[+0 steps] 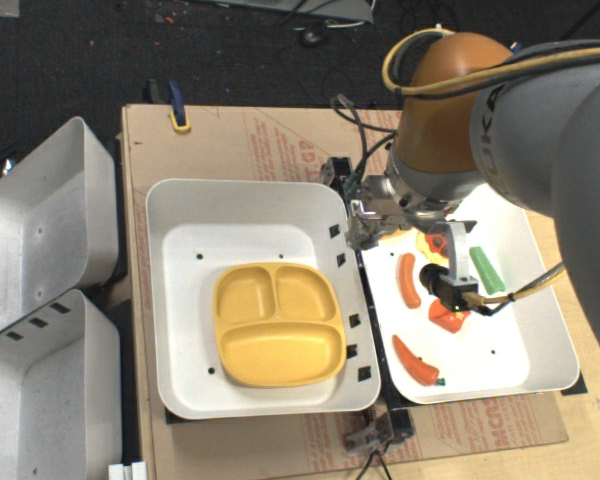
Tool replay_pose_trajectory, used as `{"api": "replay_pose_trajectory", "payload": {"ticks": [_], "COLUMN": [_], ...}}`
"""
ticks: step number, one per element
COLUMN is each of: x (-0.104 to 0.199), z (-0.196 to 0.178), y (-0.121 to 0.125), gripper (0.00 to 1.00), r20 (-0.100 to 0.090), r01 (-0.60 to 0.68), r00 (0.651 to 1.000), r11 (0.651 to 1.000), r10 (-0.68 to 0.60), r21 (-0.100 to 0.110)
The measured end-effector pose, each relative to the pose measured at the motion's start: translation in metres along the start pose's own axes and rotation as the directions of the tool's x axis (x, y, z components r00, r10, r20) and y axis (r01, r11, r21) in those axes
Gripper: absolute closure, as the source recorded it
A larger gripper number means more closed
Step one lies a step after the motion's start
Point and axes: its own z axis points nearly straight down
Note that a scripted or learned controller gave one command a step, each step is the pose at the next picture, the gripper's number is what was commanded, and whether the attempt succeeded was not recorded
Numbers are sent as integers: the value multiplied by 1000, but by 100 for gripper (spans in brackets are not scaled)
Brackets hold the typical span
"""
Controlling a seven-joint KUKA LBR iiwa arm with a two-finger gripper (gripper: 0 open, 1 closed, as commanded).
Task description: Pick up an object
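Observation:
My gripper (426,230) hangs over the back of the right bin (540,363), with the grey arm and its orange band covering much of it from above. Below it lie an orange sausage-shaped piece (410,280), a red-orange chunk (445,316) and a green block (486,270). A small red piece (438,241) peeks out right beside the gripper, partly hidden by it. Nearer the front of the bin lies an orange carrot-like piece (416,361) with a green tip.
The left bin (180,268) holds a yellow divided plate (278,324). Both bins sit on a cardboard sheet (240,133). White containers (40,228) stand off the bench at the far left. Cables run behind the right bin.

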Motion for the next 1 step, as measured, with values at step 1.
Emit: {"api": "replay_pose_trajectory", "payload": {"ticks": [1], "x": [49], "z": [7], "y": [-15], "gripper": [100], "r20": [0], "r01": [0], "r00": [1000], "r11": [1000], "r10": [0], "r21": [3]}}
